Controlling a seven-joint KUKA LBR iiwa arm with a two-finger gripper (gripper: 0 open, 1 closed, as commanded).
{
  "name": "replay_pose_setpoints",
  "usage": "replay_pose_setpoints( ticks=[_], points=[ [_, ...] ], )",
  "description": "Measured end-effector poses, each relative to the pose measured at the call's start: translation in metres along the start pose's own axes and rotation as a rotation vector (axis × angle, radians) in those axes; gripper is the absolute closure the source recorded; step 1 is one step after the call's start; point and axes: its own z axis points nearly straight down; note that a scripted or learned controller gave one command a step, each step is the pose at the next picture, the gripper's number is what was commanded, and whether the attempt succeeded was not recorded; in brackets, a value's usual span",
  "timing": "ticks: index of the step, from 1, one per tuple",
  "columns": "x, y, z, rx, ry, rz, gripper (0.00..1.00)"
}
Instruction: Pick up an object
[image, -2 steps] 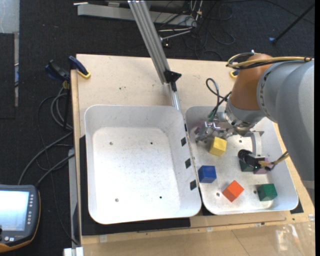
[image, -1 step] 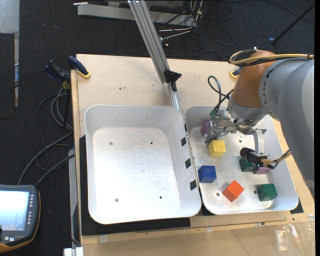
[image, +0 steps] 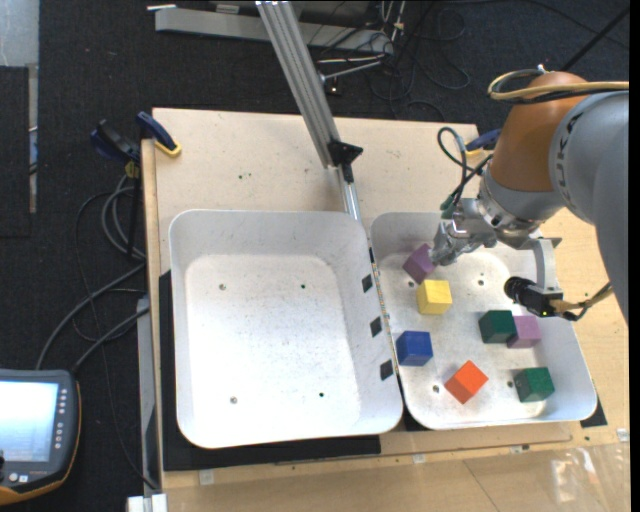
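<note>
My gripper (image: 443, 247) hangs over the back left part of the right bin (image: 495, 272), below the orange wrist band. A purple block (image: 418, 263) sits tilted right at the gripper's lower-left tip, touching or nearly touching it. Just in front of it a yellow block (image: 435, 296) lies on the bin floor. Further forward are a blue block (image: 414, 347) and an orange block (image: 466, 381). To the right, a dark green block (image: 497, 326) rests against a light purple block (image: 524, 331). Another green block (image: 534, 384) lies near the front right corner.
The left bin (image: 200, 300) stands beside the right one, their rims meeting in the middle. A slanted metal pole (image: 305, 85) comes down to the bench behind the bins. Cables and a black fitting (image: 530, 293) hang by the right bin's right side.
</note>
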Motion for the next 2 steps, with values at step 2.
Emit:
replay_pose_setpoints(
  ticks=[2],
  points=[
    [0.003, 0.004, -0.081, 0.002, 0.001, -0.004, 1.00]
  ],
)
